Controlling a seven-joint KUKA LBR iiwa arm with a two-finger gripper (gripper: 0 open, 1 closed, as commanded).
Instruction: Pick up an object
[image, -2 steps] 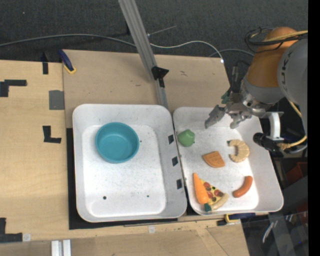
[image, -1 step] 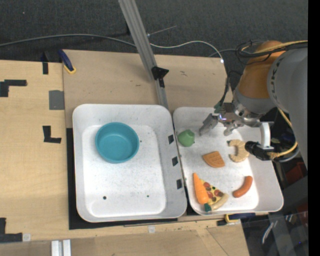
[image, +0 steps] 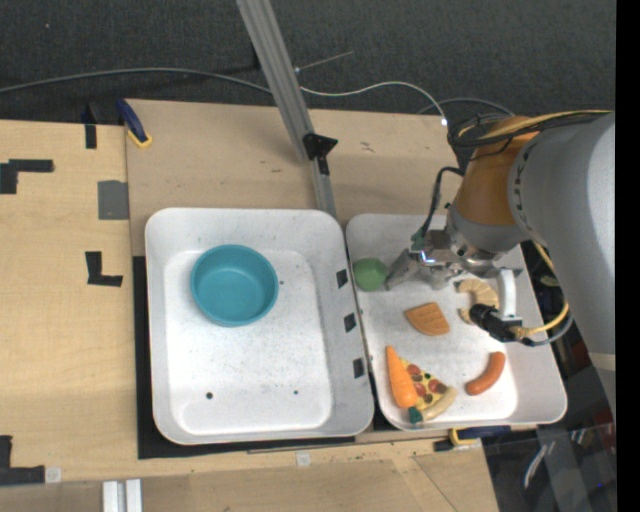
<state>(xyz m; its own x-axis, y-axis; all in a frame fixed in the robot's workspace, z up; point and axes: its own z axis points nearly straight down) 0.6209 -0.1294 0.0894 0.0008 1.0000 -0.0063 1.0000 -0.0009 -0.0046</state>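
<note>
The end effector (image: 400, 272) is hovering over the right bin (image: 540, 400) beside a green ball (image: 369, 273).

The ball is round, plain green, with no long axis; it is lying at the bin's 9 o'clock edge, at the fingertips. How far the end effector is parted cannot be told. A carrot (image: 400, 376) is lying toward 6 o'clock, long axis running 11 to 5. The left bin (image: 170, 400) is holding a teal bowl (image: 234, 285).

arm: grey, orange band above wrist, reaches in from right, bent down low | gripper (image: 400, 275): pointing left, tilted down | wrist: cables looped around it
</note>
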